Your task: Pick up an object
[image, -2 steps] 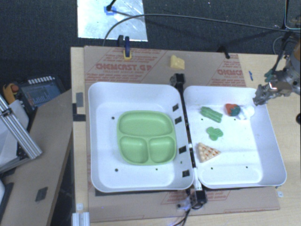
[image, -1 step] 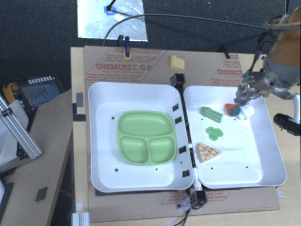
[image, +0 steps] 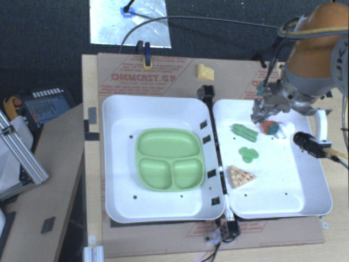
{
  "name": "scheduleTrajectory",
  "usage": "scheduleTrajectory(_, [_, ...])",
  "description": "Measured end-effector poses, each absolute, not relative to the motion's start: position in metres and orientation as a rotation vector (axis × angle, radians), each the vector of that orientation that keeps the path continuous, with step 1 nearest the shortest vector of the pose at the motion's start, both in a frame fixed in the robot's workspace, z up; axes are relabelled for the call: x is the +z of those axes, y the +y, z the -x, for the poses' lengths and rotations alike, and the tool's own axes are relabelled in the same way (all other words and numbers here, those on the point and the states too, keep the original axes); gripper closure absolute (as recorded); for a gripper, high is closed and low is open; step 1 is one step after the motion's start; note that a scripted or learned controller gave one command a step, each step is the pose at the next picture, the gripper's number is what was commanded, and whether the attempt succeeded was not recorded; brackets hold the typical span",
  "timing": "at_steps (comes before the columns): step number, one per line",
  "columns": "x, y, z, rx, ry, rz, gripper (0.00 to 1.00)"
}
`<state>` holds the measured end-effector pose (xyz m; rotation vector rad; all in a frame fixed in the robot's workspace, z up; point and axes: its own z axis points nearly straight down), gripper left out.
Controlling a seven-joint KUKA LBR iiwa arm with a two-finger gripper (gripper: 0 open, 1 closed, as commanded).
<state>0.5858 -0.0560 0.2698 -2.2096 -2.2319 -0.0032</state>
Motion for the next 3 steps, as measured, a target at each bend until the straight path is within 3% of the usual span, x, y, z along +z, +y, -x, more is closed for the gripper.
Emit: scheduleTrajectory(3, [0.250,0.093,-0.617,-0.006,-2.232,2.211,1.00])
